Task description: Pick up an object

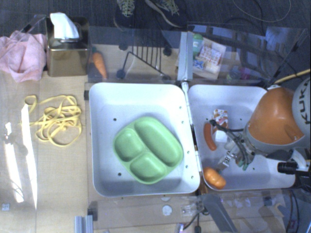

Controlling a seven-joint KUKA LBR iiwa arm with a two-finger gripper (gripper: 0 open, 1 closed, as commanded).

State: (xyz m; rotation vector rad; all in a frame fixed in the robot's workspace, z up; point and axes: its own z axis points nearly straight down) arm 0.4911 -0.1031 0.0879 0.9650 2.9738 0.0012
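Observation:
My gripper [228,155] reaches into the right bin [233,98] from the right, low over its floor, below the orange wrist band [278,120]. A red sausage-shaped toy [210,136] lies just left of the gripper. A small orange round object [214,177] rests at the bin's front left corner, below the gripper. A small patterned red-and-white item [220,115] lies further back. A white piece [221,135] sits beside the red toy, close to the gripper. The arm hides the right part of the bin.
The left bin [104,101] holds a green three-compartment plate [148,149]. Outside on the bench lie a yellow cord [56,118], a pink cloth [22,55], a tissue box [65,45] and an orange carrot [99,64]. A divider wall [189,130] separates the bins.

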